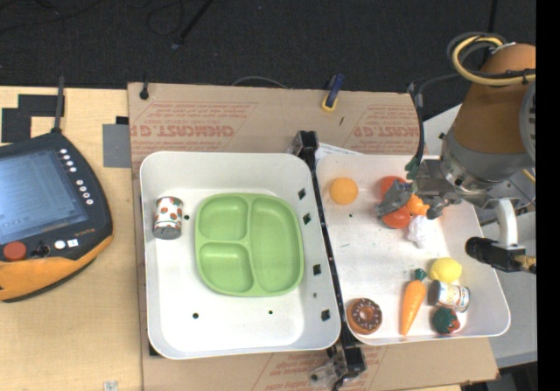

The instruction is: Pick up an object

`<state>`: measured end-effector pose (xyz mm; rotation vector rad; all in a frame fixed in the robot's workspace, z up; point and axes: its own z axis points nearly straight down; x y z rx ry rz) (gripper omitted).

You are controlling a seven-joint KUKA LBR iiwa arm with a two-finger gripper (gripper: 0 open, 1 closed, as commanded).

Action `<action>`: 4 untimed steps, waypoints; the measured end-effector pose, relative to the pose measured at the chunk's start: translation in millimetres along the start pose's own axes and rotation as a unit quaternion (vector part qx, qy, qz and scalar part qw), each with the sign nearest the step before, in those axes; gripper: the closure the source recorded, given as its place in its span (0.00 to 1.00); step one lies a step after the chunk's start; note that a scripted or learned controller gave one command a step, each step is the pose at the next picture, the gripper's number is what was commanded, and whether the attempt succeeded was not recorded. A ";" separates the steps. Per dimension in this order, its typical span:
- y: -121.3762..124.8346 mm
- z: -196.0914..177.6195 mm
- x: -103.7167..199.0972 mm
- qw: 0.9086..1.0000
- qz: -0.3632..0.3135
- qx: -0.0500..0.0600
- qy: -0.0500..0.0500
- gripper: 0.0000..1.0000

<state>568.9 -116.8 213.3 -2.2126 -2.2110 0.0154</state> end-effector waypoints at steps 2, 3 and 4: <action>3.9 58.1 -3.4 1.000 -0.001 -0.003 0.000 0.00; 5.3 123.3 0.2 1.000 -0.001 -0.003 0.000 0.00; 4.4 127.5 -0.1 1.000 0.002 -0.005 0.000 0.00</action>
